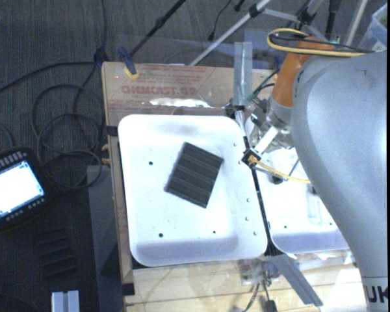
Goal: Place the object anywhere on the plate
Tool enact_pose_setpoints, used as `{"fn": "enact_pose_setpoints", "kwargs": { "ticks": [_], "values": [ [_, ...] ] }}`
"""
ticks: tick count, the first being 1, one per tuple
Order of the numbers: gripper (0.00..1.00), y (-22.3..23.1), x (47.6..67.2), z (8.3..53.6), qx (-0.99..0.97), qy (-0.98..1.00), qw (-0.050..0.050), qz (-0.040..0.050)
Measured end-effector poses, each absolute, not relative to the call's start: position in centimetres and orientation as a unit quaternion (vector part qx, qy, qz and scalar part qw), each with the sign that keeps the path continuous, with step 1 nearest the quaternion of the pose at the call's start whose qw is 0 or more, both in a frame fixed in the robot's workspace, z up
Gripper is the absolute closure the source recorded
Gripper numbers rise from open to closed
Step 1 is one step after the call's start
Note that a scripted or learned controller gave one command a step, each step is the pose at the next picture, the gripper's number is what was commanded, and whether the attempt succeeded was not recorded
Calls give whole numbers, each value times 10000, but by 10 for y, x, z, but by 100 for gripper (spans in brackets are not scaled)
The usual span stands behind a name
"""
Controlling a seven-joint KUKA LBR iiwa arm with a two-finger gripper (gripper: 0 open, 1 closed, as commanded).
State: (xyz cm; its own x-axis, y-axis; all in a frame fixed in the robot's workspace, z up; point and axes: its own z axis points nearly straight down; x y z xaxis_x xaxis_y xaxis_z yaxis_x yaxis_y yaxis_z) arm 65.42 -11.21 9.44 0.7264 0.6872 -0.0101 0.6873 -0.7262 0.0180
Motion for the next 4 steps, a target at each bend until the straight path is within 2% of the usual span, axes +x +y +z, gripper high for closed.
{"fn": "enact_pose_setpoints", "kwargs": {
  "ticks": [1,2,3,4],
  "values": [
    [100,-78,641,365,9652,2615,14,-29],
    [100,15,633,341,9943,1066,0,-30],
    [100,88,649,332,9839,1789,8,-25],
    [0,87,649,332,9840,1783,5,-29]
  ]
}}
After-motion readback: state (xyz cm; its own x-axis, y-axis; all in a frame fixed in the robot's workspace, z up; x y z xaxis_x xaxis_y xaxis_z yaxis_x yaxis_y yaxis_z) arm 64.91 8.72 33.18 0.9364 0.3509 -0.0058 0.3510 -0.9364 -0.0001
